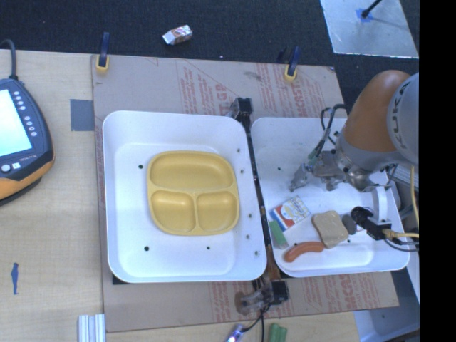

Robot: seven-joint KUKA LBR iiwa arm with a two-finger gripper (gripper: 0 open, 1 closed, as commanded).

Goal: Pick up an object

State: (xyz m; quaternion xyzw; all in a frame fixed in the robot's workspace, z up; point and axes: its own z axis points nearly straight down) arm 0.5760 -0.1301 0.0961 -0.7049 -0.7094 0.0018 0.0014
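Yellow plastic tray [192,191], split into three compartments, lying flat at the middle of the left bin [117,262], well clear of all four edges. Right bin [285,137] touching it along a shared edge. Both bins set on a brown card sheet [171,84], itself held to the pale wooden counter [50,262] by two clips [103,57] at the sheet's far edge.

Grey arm [377,116] with an orange band, reaching in over the right bin's right edge. Hand [296,184] pointing left, hanging over the middle of that bin. Spread or pressed together: cannot tell from this slant (too much grey metal bunched together).

Three small things gathered toward the right bin's near edge, all apart from the hand. Small packet [292,211], white with blue and red print, closest to the shared edge and just on the near side of the hand. Tan bread slice [329,228] just right of the packet, lying tilted. Orange-red sausage [305,250] along the near edge, touching or nearly touching the bread slice at the right end.

Off the bins: grey and orange teach pendant [18,144] at the counter's left edge; crumpled wrapper [178,34] on the dark floor [249,13] beyond the counter's far edge.
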